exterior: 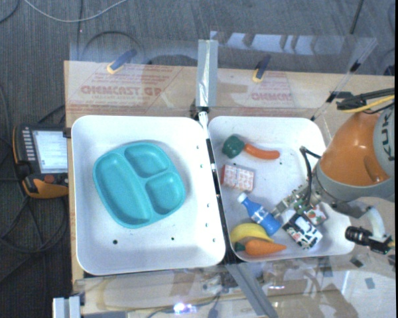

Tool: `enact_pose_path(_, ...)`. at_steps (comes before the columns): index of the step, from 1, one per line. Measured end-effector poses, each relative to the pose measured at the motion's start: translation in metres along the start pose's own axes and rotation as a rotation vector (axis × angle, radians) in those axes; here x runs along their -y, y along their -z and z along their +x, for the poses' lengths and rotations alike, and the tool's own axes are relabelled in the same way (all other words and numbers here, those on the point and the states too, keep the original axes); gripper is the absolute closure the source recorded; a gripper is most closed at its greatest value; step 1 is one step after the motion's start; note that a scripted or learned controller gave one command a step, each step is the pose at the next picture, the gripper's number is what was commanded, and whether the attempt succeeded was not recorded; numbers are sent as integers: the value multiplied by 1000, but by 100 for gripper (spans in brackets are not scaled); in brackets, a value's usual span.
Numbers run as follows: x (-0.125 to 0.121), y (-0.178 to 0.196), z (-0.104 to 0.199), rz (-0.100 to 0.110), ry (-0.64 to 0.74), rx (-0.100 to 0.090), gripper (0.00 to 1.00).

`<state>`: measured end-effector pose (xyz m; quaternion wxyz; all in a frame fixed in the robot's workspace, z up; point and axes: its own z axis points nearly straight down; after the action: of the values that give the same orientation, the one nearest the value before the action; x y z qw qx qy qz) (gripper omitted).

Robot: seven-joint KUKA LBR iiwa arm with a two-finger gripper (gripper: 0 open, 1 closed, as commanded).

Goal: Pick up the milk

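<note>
The small black-and-white cow-print milk carton (pixel 304 231) lies at the right bin's (pixel 278 126) five o'clock, jaws (pixel 297 203) just above; their state I cannot tell. The blue plastic bottle (pixel 259 215) crowds its nine o'clock, so a descent off-centre could nudge either one.

milk carton (pixel 304 230) tilted, right bin's near edge.

The grey arm (pixel 358 161) reaches in from the right, orange band uppermost, its hand (pixel 298 207) lowered leftward.

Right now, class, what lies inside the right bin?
The right bin holds a carrot, a pink packet, a blue bottle, a banana, another carrot and the milk. The arm covers its right edge.
</note>
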<state>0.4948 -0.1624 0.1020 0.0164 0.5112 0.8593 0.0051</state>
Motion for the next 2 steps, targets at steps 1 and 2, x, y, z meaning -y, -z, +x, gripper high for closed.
enact_pose_path(1,1,-1,0,1,-1,-1,0)
enact_pose_path(2,30,-13,-46,12,-7,-22,0)
